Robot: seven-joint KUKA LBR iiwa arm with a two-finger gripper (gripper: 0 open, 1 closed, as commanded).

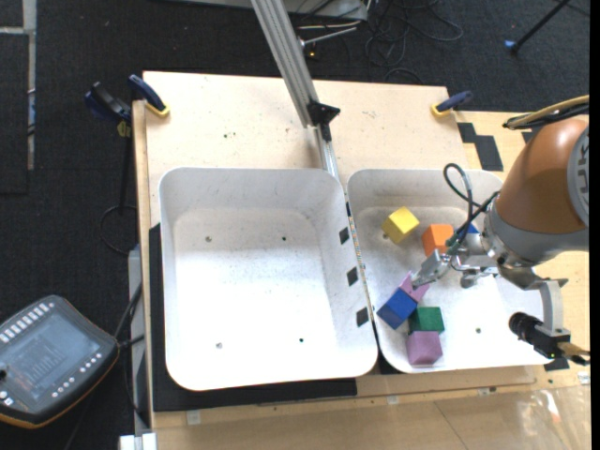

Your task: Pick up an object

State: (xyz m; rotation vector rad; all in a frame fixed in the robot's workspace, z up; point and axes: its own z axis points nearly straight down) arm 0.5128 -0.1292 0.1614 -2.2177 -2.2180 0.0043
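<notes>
The arm reaches in from the right over the right bin, and its gripper hangs low above a tight cluster of blocks near the bin's front left corner; whether it is spread or closed cannot be told from this slanted view, and nothing can be seen held in it. Just beneath and beside it lie a blue block, a green block and a purple block, the three touching or nearly so, with a sliver of a pinkish block showing right under the tool. An orange block sits close behind the gripper and a yellow block stands a little apart toward the back. The left bin sits alongside. The crowding is the likely trouble: a descent here could land on a block's top or on a seam between two, shoving the pile aside instead of straddling one piece, or pinching a corner that slips out on the lift. The yellow block, standing free, looks the safer target
</notes>
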